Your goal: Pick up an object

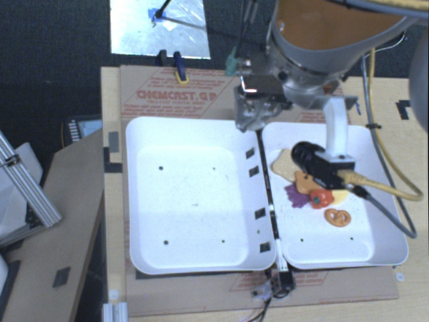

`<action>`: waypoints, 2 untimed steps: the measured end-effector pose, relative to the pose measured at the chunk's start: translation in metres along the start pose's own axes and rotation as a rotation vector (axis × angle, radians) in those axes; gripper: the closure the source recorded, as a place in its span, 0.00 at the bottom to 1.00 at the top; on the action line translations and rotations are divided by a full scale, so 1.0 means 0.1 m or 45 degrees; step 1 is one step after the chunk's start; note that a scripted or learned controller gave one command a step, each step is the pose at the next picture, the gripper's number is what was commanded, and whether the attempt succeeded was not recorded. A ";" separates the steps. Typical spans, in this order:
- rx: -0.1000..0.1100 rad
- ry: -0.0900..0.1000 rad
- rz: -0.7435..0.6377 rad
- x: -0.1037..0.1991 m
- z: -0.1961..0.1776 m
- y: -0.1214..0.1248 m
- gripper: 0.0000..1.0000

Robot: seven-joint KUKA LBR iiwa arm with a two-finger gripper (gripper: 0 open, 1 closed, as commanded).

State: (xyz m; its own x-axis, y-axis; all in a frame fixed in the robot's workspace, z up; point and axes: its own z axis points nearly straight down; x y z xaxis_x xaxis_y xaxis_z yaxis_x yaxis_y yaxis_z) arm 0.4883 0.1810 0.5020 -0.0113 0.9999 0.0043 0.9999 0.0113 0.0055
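The right bin (pixel 355 250) holds a small heap of objects near its middle. A flat tan piece (pixel 284 164) lies at the heap's left, with a purple item (pixel 295 194) below it. A red-orange item (pixel 321 198) rests against a yellow piece (pixel 342 194). A little apart toward the front lies an orange pretzel-shaped item (pixel 337 217). My gripper (pixel 255 117) hangs over the back end of the divider between the bins, left of and behind the heap. Nothing shows between its tips.
The left bin (pixel 188 193) is bare white plastic. A black part (pixel 315 164) with a yellow cable (pixel 382 188) and a white upright piece (pixel 336 134) overlaps the heap's back. The arm's bulk (pixel 328 25) covers the far right. A foil sheet (pixel 159 19) lies behind the bins.
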 end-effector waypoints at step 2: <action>0.006 -0.003 0.006 0.55 -0.29 -0.02 1.00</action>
State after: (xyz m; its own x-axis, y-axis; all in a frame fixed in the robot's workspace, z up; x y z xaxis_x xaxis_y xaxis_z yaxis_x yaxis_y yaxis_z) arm 0.4859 0.2354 0.5309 -0.0068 1.0000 0.0019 1.0000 0.0068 0.0005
